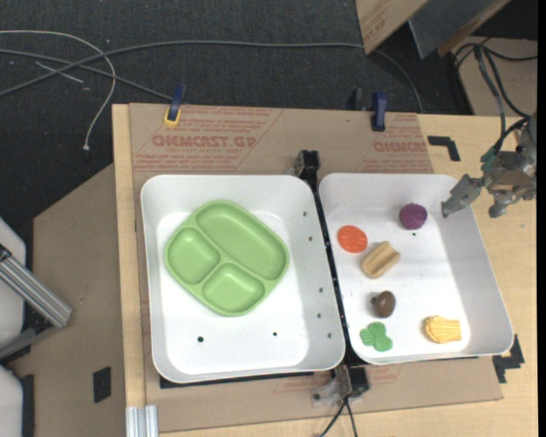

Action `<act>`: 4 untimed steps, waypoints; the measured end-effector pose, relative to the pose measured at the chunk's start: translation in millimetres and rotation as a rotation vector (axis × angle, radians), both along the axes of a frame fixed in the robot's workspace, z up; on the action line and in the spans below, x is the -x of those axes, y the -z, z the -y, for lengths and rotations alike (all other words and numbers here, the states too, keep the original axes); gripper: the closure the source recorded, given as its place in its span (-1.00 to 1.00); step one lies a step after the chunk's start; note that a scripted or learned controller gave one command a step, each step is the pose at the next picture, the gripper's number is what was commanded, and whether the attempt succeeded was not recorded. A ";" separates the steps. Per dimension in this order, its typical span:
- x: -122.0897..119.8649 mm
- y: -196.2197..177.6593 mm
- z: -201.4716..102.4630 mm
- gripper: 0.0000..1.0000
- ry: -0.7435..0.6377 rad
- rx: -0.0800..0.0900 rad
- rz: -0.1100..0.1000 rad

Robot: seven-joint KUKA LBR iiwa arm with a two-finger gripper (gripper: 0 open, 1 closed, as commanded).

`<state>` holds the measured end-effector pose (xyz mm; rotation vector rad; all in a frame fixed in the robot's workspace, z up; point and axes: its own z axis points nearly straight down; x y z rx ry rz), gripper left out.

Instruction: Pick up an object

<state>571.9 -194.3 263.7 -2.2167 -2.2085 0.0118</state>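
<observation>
Your tool (479, 198), fingers spread and holding nothing, hangs over the right bin's (478, 282) far right edge, near the purple ball (413, 216).

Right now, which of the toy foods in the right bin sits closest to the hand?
The purple ball-shaped piece, at the bin's far right corner. It lies just left of the hand; the orange, tan, brown, green and yellow pieces all sit farther away.

The arm (522, 162) is cut off by the right edge, so little above its wrist shows. The claw (478, 198) is small and blurred; its fingers cannot be made out. The metal bar (30, 286) at left and the cardboard box (401, 21) at top are cropped by the edges.
</observation>
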 end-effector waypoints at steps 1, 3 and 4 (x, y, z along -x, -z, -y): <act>-2.2 -7.9 -1.0 -1.00 -0.004 0.003 0.014; -4.2 92.9 -5.2 -1.00 -0.004 0.003 0.013; -1.9 134.5 -7.6 -1.00 -0.004 0.002 0.011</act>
